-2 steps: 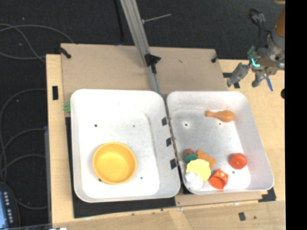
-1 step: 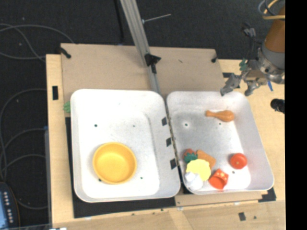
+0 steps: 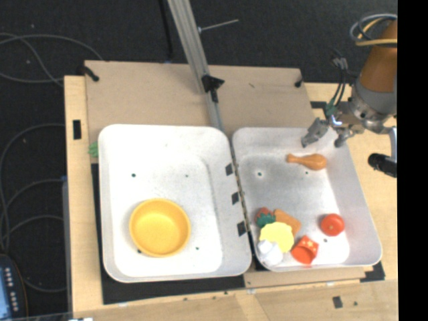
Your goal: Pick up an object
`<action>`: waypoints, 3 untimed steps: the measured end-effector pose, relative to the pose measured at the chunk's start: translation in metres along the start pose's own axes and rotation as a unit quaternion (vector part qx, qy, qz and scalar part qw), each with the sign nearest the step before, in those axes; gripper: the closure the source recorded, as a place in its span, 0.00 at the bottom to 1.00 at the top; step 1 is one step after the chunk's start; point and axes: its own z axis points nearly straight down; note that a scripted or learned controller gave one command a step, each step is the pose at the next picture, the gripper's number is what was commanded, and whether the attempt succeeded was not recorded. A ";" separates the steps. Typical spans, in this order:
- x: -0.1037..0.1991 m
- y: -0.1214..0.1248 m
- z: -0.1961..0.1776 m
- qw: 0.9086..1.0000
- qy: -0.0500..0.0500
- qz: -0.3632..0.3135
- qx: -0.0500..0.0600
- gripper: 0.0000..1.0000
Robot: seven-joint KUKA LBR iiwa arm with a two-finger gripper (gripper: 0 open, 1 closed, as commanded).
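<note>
Nearest the camera, down at about 5 o'clock in the right bin (image 3: pixel 348 179), there's a little pile: a red block (image 3: pixel 305 251), a yellow flower-ish piece (image 3: pixel 277 235) over something white (image 3: pixel 269 252), with green (image 3: pixel 265 217) and orange (image 3: pixel 289 219) bits just behind, and a tomato (image 3: pixel 332 225) a bit apart toward 3 o'clock. The left bin (image 3: pixel 160 152) has a yellow bowl (image 3: pixel 159 227) sitting at its 7 o'clock corner. Further back, at about 12 o'clock in the right bin, a drumstick (image 3: pixel 307 160) lies on its side all by itself, well clear of the pile. The hand (image 3: pixel 328 134) hangs just past it at the bin's far rim, fingers spread and holding nothing. My guess is the drumstick is the easy target: looks like light, hard plastic toy food, probably smooth and a bit slippery, so it could squirt out if pinched on the rounded fat end. I'd go across the middle where the fat part narrows toward the bone end, fingers straddling its short width. The clutter at 5 o'clock looks way harder to get a clean grip in.
</note>
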 end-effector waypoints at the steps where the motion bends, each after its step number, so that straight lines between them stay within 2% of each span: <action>1: 0.001 -0.003 0.062 1.000 0.000 0.000 0.000 0.00; 2: 0.000 -0.001 0.046 1.000 -0.001 0.000 -0.004 1.00; 3: -0.003 -0.010 -0.011 1.000 0.000 0.000 -0.005 1.00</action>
